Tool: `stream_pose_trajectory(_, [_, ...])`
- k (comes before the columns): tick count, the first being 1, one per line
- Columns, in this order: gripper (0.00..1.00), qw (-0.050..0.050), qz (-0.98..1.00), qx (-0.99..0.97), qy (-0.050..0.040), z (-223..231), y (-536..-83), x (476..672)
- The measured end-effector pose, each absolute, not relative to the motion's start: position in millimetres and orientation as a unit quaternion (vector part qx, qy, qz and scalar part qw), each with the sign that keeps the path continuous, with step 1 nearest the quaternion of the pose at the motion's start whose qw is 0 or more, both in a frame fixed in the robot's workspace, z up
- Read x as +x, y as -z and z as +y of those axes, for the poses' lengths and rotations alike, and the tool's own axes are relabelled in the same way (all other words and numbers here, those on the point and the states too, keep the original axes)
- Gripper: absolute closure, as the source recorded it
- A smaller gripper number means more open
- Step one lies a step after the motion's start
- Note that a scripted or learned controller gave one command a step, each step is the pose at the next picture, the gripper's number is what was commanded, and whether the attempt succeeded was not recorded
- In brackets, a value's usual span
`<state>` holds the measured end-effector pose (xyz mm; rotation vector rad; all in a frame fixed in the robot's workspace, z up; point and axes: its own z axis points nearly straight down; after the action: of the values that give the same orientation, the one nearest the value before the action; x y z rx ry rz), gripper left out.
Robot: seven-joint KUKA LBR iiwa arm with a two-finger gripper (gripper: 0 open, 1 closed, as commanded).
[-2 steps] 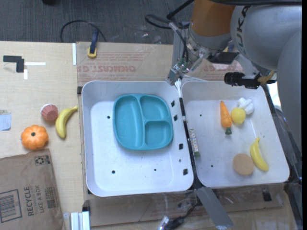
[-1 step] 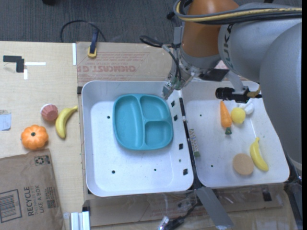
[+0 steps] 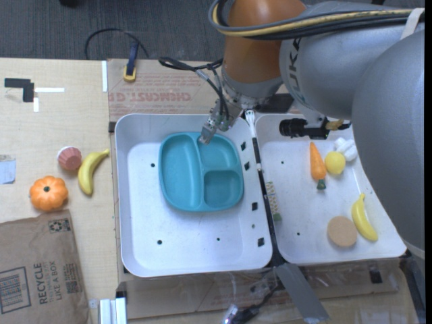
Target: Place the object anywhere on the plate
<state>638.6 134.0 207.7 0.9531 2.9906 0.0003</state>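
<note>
Claw (image 3: 206, 135): I see it at the plate's 1 o'clock edge; I cannot tell its state.
Plate (image 3: 200, 172): blue, left bin (image 3: 135, 208).
Carrot (image 3: 316, 162): right bin (image 3: 297, 235).

Robot lab: 2 bins (image 3: 128, 181), cabled arm (image 3: 351, 59).

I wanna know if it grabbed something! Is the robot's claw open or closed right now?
Gripper: cannot be told; it hangs over the top edge of the blue plate.
</note>
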Motion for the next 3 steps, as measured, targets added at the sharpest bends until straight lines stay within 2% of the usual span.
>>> stream_pose_trajectory(1, [1.00,0.001,0.932,0.363,0.0005,59.7,-216.1,633.5])
stream_pose_trajectory(2, [1.00,0.000,0.960,0.281,0.0002,109.0,-152.8,616.1])
stream_pose_trajectory(3, [1.00,0.002,0.988,0.156,-0.0002,45.3,-192.5,615.6])
